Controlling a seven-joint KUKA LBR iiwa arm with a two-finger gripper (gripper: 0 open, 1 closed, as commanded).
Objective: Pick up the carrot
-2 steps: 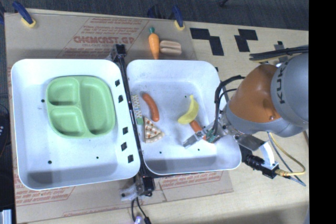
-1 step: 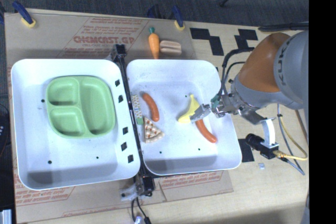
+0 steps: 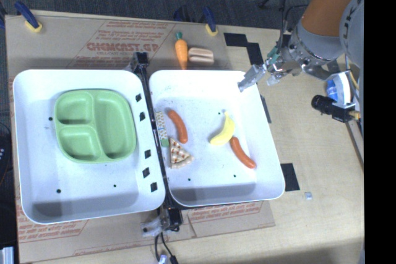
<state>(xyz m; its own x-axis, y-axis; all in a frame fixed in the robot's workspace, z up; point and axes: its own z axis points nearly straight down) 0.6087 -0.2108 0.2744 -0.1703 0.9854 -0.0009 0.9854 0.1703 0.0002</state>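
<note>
Desk (image 3: 309, 219) carries two white bins; landmark = right bin (image 3: 263, 179). Left of it, left bin (image 3: 31, 195) w/ green tray (image 3: 96, 123). Arm's claw (image 3: 253, 78) hovers at right bin's back-right corner; spread or pressed, can't tell, nothing seen in it. Carrot (image 3: 180, 51) lies on the cardboard just behind right bin's back rim, beside a small bun (image 3: 201, 56). Pick not yet started: reach, grasp, lift all left.
</note>
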